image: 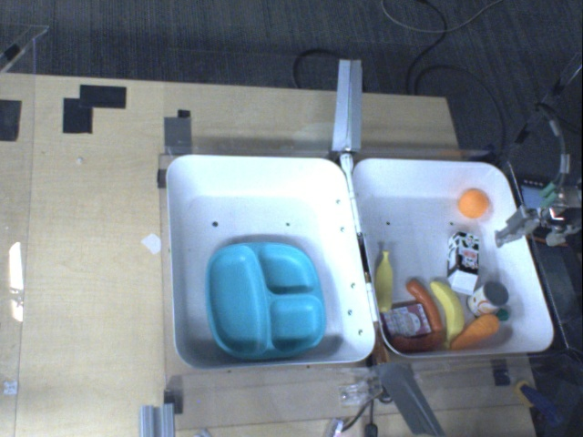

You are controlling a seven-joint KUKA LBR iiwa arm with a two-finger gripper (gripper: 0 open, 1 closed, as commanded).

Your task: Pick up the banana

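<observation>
The gripper [526, 226] — finger state impossible to tell — hangs over the right bin [410, 185] edge; the banana [445, 304] lies lower-left, long axis running near-to-far.

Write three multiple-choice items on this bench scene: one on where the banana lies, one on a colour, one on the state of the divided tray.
1. Where does the banana lie?
A. In the left bin
B. In the right bin, near its front edge
C. On the bare bench

2. What colour is the divided tray?
A. Red
B. White
C. Light blue

3. What do the tray's compartments hold?
A. Nothing
B. The orange ball
C. The carrot

Answers:
1. B: it lies among the sausage and carrot in the right bin.
2. C: it is light blue against the white left bin.
3. A: all compartments show bare blue; the orange ball sits in the right bin.
</observation>
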